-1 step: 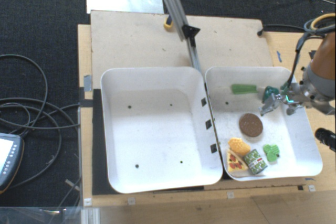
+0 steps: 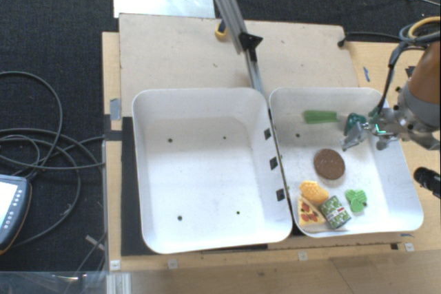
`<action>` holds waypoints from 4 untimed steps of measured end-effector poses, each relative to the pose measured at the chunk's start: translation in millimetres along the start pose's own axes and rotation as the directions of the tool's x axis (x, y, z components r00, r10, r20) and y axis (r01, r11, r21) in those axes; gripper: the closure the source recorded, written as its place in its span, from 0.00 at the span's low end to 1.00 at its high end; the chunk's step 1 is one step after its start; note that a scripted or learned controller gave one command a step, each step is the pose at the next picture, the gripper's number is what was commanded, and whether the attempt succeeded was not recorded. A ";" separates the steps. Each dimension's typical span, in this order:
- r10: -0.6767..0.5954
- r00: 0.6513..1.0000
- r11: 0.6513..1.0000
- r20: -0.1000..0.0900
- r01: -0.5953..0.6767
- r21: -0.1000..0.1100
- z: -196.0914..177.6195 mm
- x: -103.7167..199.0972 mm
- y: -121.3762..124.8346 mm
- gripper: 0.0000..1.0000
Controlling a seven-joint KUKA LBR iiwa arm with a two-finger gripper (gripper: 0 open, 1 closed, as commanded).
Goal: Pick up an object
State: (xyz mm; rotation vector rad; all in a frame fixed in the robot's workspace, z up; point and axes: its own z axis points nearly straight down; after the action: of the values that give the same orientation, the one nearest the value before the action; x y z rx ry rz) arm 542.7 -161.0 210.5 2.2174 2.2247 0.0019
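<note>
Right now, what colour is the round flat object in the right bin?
The round flat object is brown, a plain disc, clearest in the camera view, lying in the right bin.

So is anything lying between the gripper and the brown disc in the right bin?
Nothing visible does. The gripper hangs just above and right of the brown disc, with bare bin floor between; the green stick lies off to the side.

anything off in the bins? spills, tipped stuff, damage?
Nothing stands out. The right bin holds a green piece, brown disc, small can lying on its side and toy foods, all inside its walls. The gripper hovers above them.
</note>
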 end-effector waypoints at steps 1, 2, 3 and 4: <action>0.000 1.000 1.000 -0.001 0.000 0.005 46.5 6.8 5.7 0.00; 0.003 1.000 1.000 -0.001 -0.003 0.005 90.3 8.1 -0.8 0.00; 0.002 1.000 1.000 -0.001 -0.002 0.003 121.2 8.6 -0.6 0.00; 0.002 1.000 1.000 0.001 -0.002 -0.002 108.8 7.9 0.6 1.00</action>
State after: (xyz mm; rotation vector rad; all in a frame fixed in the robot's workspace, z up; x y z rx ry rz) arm 543.4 -153.1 101.6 2.2183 2.2211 0.0033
